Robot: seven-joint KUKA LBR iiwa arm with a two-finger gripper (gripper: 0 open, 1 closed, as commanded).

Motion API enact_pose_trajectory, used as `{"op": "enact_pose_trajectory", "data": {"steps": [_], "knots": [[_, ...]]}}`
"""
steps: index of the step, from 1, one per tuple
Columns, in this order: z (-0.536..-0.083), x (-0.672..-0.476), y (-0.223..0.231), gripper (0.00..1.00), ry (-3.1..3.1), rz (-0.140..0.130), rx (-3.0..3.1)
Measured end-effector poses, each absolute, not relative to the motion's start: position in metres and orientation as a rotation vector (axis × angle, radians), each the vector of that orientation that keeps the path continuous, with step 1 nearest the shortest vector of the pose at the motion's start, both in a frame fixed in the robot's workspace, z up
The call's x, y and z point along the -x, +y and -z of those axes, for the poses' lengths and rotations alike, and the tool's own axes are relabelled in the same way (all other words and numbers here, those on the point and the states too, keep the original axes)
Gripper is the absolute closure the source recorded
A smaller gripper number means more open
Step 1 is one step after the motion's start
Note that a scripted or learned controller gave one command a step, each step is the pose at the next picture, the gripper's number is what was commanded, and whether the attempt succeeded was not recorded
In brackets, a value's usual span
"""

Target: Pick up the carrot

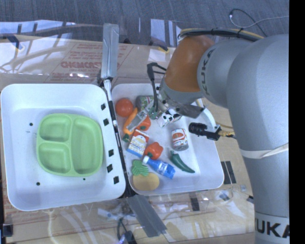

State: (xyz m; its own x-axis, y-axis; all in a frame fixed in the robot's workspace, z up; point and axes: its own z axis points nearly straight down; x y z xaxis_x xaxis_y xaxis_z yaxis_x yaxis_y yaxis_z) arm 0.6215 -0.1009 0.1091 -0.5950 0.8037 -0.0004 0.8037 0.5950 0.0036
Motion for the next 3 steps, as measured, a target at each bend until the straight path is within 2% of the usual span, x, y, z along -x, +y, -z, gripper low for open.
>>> {"op": "enact_pose_trajectory", "data": {"steps": [1,2,3], "knots": [[-0.097,-0.591,-0.096,0.00,2.838,-0.004,-1.324],[-0.109,-0.593,-0.096,1.00,2.837,-0.005,-1.319],[-0.099,-0.568,-0.099,1.00,2.738,-0.011,-1.509]]}}
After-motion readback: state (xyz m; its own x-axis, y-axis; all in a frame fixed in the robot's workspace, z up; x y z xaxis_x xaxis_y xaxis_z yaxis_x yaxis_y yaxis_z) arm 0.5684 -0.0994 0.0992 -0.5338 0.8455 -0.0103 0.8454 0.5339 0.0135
